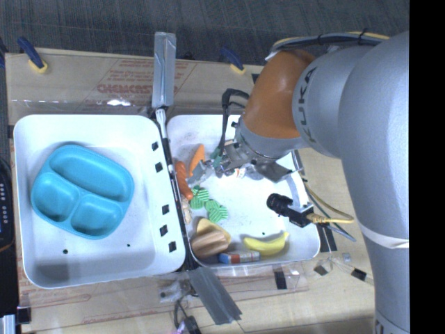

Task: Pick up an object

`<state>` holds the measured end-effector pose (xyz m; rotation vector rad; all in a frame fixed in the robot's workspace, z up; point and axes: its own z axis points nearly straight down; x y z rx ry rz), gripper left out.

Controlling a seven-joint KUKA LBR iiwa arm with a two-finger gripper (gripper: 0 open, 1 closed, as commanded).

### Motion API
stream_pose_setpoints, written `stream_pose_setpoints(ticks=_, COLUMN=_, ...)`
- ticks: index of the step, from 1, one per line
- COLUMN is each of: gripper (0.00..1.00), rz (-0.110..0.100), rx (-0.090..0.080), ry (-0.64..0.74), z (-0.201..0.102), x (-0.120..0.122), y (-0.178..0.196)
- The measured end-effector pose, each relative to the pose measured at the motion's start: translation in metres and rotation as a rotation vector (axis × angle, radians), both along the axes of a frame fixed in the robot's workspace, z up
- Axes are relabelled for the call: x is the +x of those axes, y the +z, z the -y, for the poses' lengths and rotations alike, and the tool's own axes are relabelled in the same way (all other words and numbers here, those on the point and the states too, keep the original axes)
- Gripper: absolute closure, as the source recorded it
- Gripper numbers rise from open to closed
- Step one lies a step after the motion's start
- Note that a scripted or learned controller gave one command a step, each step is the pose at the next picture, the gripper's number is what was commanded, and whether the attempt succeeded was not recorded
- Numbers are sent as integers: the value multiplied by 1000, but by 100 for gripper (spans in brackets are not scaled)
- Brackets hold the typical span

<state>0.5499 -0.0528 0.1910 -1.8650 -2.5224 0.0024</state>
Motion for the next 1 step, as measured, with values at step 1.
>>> stream_pose_setpoints(ticks=1, gripper=0, rz=1, rx=0, ry=99, z=1, x=-35, y=0)
